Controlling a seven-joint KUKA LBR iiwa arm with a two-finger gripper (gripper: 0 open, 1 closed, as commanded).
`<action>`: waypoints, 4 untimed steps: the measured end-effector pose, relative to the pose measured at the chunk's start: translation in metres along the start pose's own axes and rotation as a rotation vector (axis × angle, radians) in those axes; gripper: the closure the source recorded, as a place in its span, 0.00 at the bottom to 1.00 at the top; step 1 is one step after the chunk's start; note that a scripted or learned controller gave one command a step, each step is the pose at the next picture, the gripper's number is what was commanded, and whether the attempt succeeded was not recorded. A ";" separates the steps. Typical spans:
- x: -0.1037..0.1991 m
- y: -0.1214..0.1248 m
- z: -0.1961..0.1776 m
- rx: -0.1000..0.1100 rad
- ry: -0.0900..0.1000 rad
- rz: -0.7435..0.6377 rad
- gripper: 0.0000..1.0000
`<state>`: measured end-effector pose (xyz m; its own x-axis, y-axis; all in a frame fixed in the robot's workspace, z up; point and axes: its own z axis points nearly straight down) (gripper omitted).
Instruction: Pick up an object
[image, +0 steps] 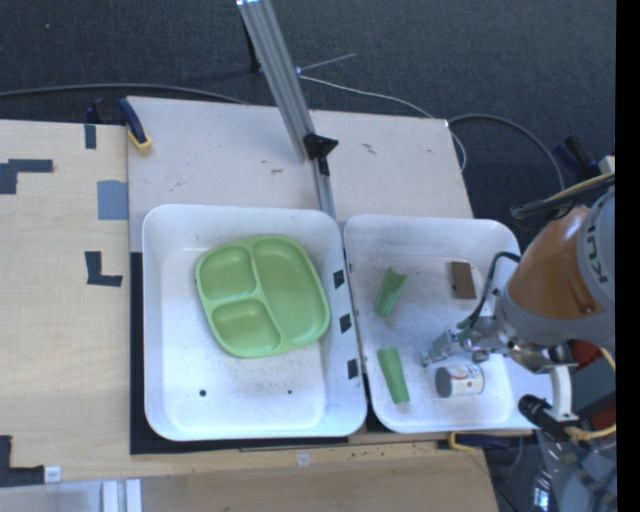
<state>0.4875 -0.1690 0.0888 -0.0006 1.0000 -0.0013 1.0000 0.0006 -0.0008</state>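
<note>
1. Your hand (447, 350) sits low over the right bin (430, 232), near its front right corner, just above a small white cylinder (460, 381). You cannot tell how far it is open, and nothing shows between its tips.
2. The cylinder lies on its side with a dark end cap and a reddish mark on its body.
3. Further left in that bin you see two green pieces: one (393, 375) by the front edge, one (389, 292) nearer the middle. A small brown block (461, 279) rests toward the back right.
4. The left bin (160, 300) holds a green divided plate (262, 295).
5. Both bins rest on a pale wooden counter (60, 300); beyond it lies dark carpet (450, 50) with cables.
6. The arm's wrist hides the right bin's right rim.
</note>
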 end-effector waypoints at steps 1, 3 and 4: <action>0.001 0.000 -0.011 0.002 0.003 -0.001 1.00; 0.006 0.001 -0.129 -0.005 0.000 -0.002 1.00; 0.006 0.002 -0.178 -0.005 0.000 -0.001 1.00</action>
<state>0.4898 -0.1626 0.2665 -0.0019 1.0000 -0.0017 1.0000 0.0019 0.0044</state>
